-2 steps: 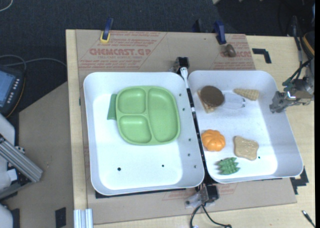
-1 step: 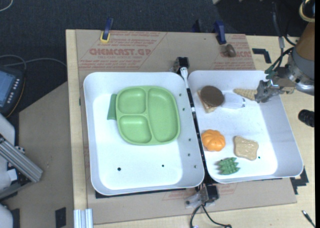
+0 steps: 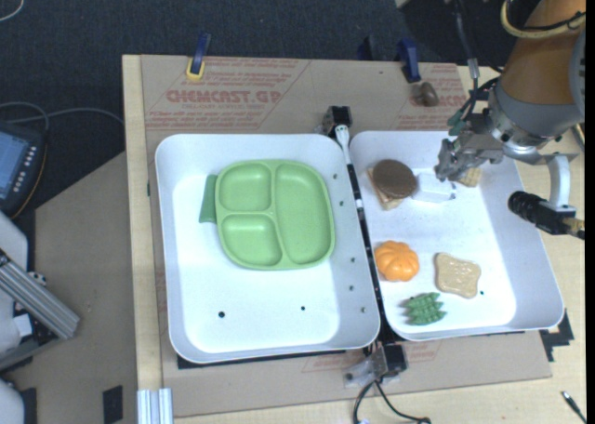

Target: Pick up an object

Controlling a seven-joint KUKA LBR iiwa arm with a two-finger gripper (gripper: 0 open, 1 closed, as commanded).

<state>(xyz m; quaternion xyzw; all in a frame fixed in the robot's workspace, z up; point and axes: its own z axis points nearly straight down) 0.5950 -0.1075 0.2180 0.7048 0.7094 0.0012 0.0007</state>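
My gripper (image 3: pixel 455 167) hangs low over the far part of the right bin (image 3: pixel 521 255), just right of a brown round piece (image 3: pixel 392 180). A small tan item (image 3: pixel 471 176) shows right beside the gripper's tip; whether it is held I cannot tell. Nearer the front of this bin lie an orange pumpkin-shaped toy (image 3: pixel 398 261), a tan toast-like piece (image 3: pixel 457 275) and a small green leafy toy (image 3: pixel 423 308). A pale flat scrap (image 3: pixel 431 195) lies just below the gripper.
The left bin (image 3: pixel 186 264) holds a green divided plate (image 3: pixel 275 213). A black divider strip (image 3: pixel 358 218) runs between the bins. Clamps (image 3: pixel 196 58) sit on the bench's far edge. A black part of the arm (image 3: pixel 539 211) reaches over the right bin's right side.
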